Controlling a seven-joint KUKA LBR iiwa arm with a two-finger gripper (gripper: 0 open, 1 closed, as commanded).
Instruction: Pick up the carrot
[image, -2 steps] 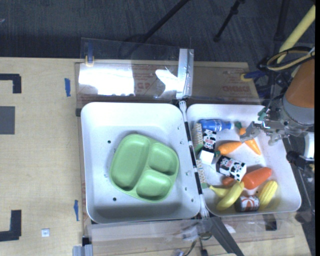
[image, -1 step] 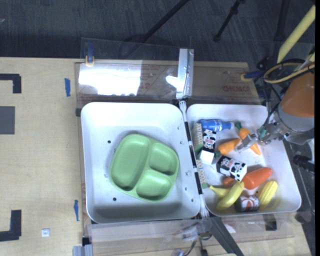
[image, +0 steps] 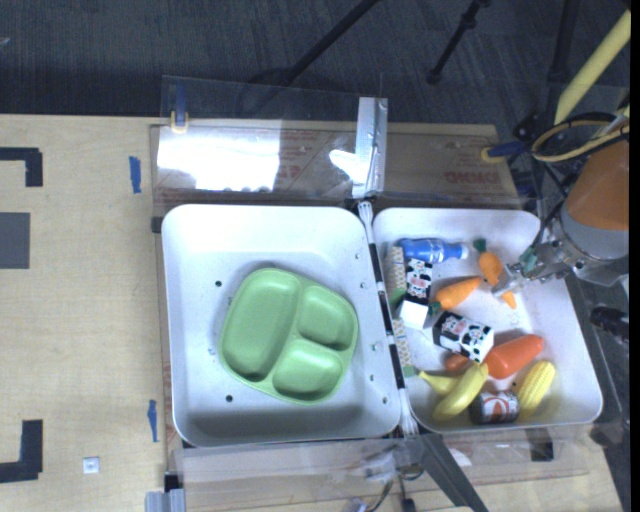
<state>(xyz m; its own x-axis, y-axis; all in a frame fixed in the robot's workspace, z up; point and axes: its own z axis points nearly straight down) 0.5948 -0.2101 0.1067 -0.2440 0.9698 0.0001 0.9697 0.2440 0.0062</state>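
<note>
Now at the reaching step, by the look of it, with the carrot not lifted yet. Lies flat in the right bin, a bit toward the far edge, between the middle and the left wall. Orange, with its thin end pointing toward the left wall.

Just beside its fat end: the gripper, low over the bin, close to the far right corner. Too blurry to tell if wide or narrow. Nothing seen held.

Next, probably: slide a little toward the left wall, get right over the carrot, go down, squeeze, then lift straight up. Needs care, as a small orange bit sits very close by and could get grabbed by mistake. Crowded all around too: a black and white box just nearer, a blue can by the far edge, a banana near the front edge.

As for the arm: comes in over the right edge of the bin, orange band up high, wrist bent down toward the far right corner.
</note>
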